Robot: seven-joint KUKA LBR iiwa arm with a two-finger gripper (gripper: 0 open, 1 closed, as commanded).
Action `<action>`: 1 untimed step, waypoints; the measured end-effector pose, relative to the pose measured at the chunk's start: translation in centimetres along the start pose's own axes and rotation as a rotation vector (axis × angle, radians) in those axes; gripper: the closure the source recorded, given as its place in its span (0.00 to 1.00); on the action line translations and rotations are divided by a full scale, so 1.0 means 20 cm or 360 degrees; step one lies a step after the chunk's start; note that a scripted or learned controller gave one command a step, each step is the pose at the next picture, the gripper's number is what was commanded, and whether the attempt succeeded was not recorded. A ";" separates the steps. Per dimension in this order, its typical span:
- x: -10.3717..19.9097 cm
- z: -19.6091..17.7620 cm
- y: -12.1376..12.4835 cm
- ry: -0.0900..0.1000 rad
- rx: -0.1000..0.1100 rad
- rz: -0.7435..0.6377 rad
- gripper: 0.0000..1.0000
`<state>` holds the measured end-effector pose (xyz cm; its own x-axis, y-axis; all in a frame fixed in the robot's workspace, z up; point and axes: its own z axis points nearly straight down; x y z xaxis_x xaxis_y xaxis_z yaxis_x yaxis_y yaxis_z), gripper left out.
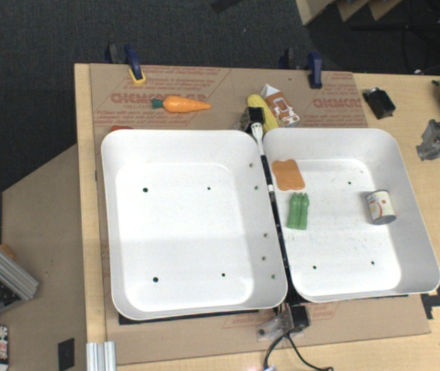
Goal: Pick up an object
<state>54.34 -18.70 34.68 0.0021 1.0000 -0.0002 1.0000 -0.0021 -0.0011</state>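
In the right bin [409, 273], green block [298, 211] and orange pad [288, 175] crowd the 9 o'clock wall; I may strike it. My pincer's state I cannot tell

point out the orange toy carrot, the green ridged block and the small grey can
orange toy carrot [182, 105], camera view, middle of its orange body, on the board behind the left bin
green ridged block [298, 211], camera view, centre of its top face
small grey can [380, 206], camera view, middle of its side
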 end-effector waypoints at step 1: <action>-0.06 -0.02 -0.03 -0.0001 -0.0005 -0.0001 1.00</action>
<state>53.65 -19.89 35.05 0.0013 1.0000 -0.0010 1.0000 -0.0013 0.0017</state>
